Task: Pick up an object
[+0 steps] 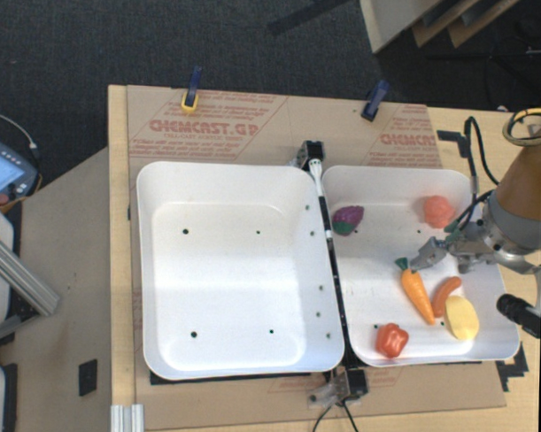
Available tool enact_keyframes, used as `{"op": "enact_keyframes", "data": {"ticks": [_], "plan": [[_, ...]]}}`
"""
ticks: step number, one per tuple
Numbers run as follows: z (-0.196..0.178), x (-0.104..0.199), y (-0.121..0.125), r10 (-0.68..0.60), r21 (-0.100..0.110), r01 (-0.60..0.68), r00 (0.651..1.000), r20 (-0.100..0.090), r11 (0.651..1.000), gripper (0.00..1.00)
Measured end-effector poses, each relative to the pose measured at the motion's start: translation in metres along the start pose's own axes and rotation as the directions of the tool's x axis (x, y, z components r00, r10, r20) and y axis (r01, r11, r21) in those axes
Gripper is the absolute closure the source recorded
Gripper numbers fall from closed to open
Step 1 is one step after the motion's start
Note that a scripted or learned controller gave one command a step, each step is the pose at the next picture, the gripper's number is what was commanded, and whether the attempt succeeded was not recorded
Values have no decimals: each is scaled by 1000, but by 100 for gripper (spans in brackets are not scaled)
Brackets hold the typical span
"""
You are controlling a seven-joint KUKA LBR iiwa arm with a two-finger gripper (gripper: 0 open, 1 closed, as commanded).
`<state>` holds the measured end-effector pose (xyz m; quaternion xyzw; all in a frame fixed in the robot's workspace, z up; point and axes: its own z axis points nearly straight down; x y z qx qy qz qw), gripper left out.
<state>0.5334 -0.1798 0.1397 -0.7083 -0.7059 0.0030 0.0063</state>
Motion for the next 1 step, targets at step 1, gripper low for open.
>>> {"op": "enact_keyframes", "data": {"ticks": [1], "plan": [[50,40,-38,-4,-4,4,1000,0,1000,0]]}}
